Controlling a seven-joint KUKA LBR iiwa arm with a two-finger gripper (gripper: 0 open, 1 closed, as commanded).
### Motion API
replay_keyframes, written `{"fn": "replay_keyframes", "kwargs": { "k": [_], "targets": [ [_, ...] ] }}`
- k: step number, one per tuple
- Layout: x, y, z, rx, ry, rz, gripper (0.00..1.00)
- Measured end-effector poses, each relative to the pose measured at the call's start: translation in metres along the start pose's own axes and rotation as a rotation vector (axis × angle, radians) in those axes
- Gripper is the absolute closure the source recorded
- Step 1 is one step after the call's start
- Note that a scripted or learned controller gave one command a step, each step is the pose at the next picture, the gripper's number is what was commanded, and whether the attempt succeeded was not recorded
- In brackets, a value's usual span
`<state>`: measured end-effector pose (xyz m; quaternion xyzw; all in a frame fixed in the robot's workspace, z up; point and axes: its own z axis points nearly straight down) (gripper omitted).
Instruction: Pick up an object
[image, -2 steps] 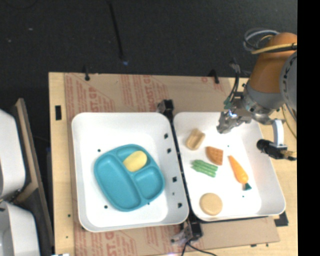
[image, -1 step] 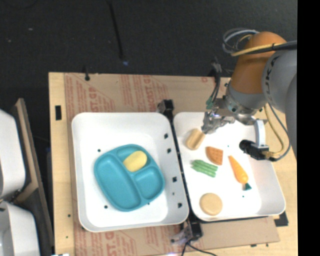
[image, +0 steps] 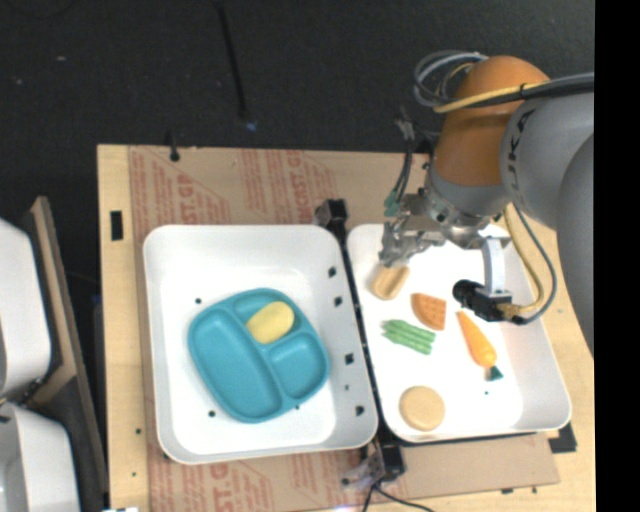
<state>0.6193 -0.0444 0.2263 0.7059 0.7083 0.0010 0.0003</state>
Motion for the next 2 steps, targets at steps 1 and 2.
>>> {"fn": "replay_keyframes", "kwargs": {
  "k": [1,2],
  "targets": [
    [0.051,-0.018,-0.001,0.001,0.000,0.000,1.00],
    [0.097,-0.021,-0.016,0.000,0.000,0.000,1.00]
  ]
}}
